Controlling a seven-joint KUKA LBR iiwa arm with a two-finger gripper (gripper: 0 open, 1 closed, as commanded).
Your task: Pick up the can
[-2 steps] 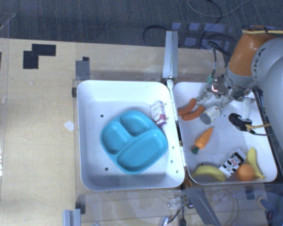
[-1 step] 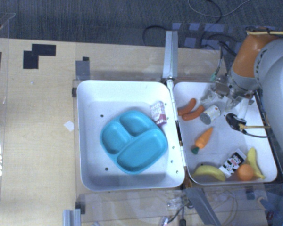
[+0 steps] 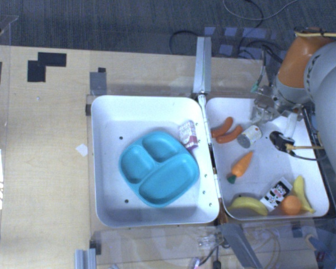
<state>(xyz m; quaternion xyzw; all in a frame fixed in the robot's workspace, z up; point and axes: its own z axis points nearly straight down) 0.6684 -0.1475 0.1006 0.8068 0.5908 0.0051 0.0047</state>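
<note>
We see the can point(image 3: 249, 135) lying on its side in the right bin point(image 3: 319, 206), just right of two sausages point(image 3: 226, 130) and above a carrot point(image 3: 241, 165). The pincer point(image 3: 266, 112) hangs just above it (whether its fingers are wide or narrow, we cannot tell). A blue divided plate point(image 3: 159, 167) sits in the left bin point(image 3: 106, 167).

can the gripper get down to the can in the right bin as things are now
Probably yes: the can lies on its side just below-left of the gripper, uncovered. The sausages crowd its left side, so closing there could be tight.
</note>
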